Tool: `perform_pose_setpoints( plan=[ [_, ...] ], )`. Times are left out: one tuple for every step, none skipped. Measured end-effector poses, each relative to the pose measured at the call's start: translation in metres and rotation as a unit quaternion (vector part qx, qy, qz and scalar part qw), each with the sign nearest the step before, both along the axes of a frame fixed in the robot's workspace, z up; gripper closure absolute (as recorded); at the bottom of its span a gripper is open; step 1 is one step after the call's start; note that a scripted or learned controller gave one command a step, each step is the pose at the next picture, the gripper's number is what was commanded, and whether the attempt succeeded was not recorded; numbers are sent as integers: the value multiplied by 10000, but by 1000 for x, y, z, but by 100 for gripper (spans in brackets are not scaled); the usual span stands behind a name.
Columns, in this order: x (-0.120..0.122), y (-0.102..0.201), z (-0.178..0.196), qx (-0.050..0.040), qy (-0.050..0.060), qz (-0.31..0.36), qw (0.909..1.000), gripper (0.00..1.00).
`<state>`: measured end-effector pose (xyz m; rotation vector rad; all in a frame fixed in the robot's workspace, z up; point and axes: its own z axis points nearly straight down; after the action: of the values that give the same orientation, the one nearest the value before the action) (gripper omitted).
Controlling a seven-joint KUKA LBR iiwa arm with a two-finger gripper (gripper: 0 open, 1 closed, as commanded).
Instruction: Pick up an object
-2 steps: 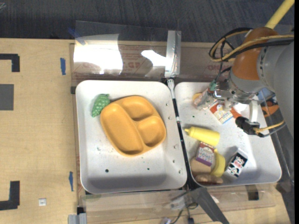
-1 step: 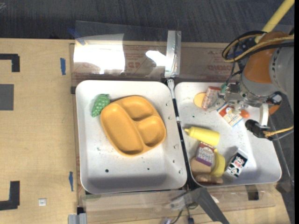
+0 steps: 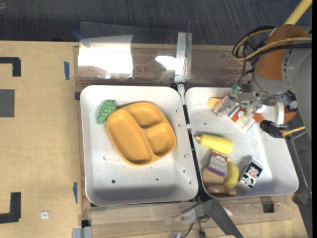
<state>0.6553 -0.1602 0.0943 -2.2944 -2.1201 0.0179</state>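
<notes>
Several loose objects are lying in the right bin [image 3: 271, 155], and the one nearest the tool is a small red-and-white carton [image 3: 244, 120], sitting in the bin's far half towards its right side. The gripper [image 3: 237, 104] is hanging right over the carton's far edge. I cannot tell from this angle whether it is spread or closed, nor whether it is touching the carton. Nothing is showing as held.

Just to the left of the gripper, a small orange-yellow piece [image 3: 213, 103] is resting near the bin's far left corner; it is too small to name. Nearer the camera, a yellow mustard bottle [image 3: 216, 143] is lying on its side. Below it a small purple-and-tan packet [image 3: 218, 163] is leaning against a banana [image 3: 232, 175]. A black-and-white carton [image 3: 251, 174] is sitting just right of the banana.

The arm [image 3: 297, 71] is reaching in from the right, its orange band [image 3: 271, 66] showing above the wrist.

The left bin [image 3: 94, 177] is holding an orange divided plate [image 3: 141, 132], with a green bunch of toy grapes [image 3: 105, 111] touching the plate's far left edge.
</notes>
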Motion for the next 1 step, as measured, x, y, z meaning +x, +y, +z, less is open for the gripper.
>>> perform_pose_setpoints(
  plan=[
    [-21, -20, 3, 95, -172, 545, 9983, 0]
  ],
)
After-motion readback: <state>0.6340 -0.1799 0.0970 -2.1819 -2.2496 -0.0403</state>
